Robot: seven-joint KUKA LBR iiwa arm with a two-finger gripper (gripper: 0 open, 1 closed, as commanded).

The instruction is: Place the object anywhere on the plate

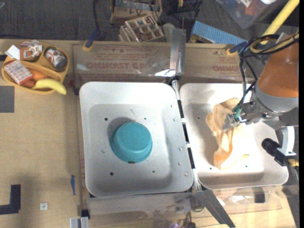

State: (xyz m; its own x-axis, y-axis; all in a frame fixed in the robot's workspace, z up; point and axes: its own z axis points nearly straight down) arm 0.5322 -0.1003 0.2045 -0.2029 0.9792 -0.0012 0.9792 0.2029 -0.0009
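Camera view: the grey arm w/ its orange band reaches in over the bin that holds the object, a crumpled yellow-orange cloth. The fingers sit right at the cloth's edge, on the arm side, about halfway along its length. We can't tell whether they're spread, pressed together or pinching fabric; they're too small and dark against the folds. The rest of the cloth runs away from the fingers in both directions, w/ the orange end trailing toward the near wall of the bin. The teal plate lies well apart from the fingers, past the ridge between the bins, roughly mid-floor in the other bin; nothing is on it. The desk beyond that bin carries a tray of toy food, irrelevant here. Our read: the step in hand is the grasp, so the task is early. To do it well we'd want a bunched fold betw. the fingers, not a single thin edge, since a thin edge may slip out. We'd then lift high enough that the hanging tail clears both bin walls, carry it across and let go over the plate's middle, low, so the fabric piles there rather than draping off the rim.
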